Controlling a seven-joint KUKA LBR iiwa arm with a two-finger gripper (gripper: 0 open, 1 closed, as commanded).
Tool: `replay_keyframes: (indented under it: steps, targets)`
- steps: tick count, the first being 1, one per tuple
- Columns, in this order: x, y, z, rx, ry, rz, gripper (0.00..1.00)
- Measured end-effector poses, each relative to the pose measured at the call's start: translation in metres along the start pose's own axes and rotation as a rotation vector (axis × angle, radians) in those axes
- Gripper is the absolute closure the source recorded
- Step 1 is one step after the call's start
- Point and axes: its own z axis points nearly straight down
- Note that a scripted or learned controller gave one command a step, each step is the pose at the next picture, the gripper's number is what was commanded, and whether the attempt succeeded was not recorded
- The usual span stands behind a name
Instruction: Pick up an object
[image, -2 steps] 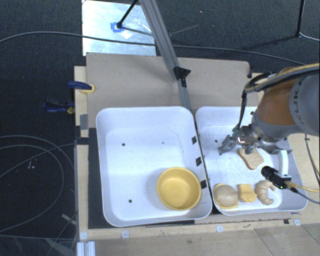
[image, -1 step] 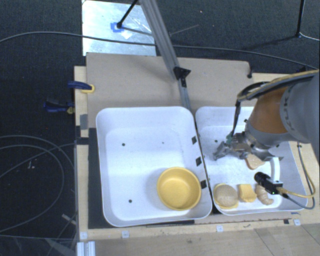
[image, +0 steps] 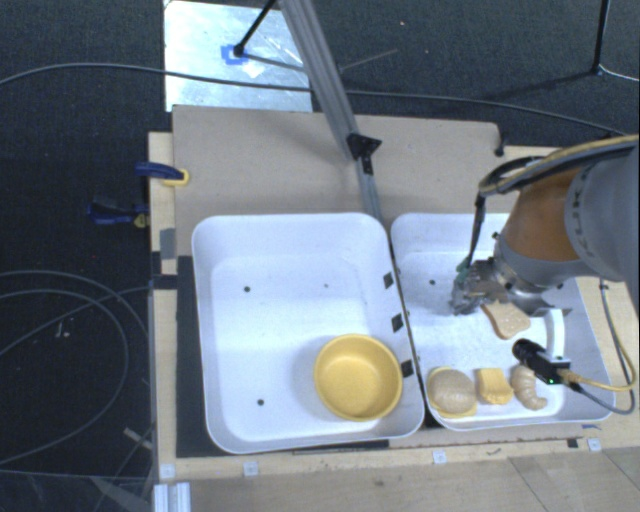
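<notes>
In the right bin (image: 430, 250) my gripper (image: 468, 296) is low over the floor, left of centre. A tan toast slice (image: 506, 320) lies just to its right, partly under the wrist; whether it touches the gripper is unclear. Along the bin's front edge sit a pale bread roll (image: 452, 391), a small yellow block (image: 491, 385) and a croissant (image: 527, 387). The grey arm with its orange band (image: 540, 220) covers the bin's right side.
A yellow bowl (image: 358, 376) stands upright in the front right corner of the left bin (image: 260, 270). A grey pole (image: 335, 95) slants down from the top to the divide between the bins. The bench edge runs just in front of both bins.
</notes>
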Motion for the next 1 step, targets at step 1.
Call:
replay_keyframes:
  steps: [1]
  targets:
    - [-0.0077, 0.0094, -0.0541, -0.004, -0.001, -0.004, 1.00]
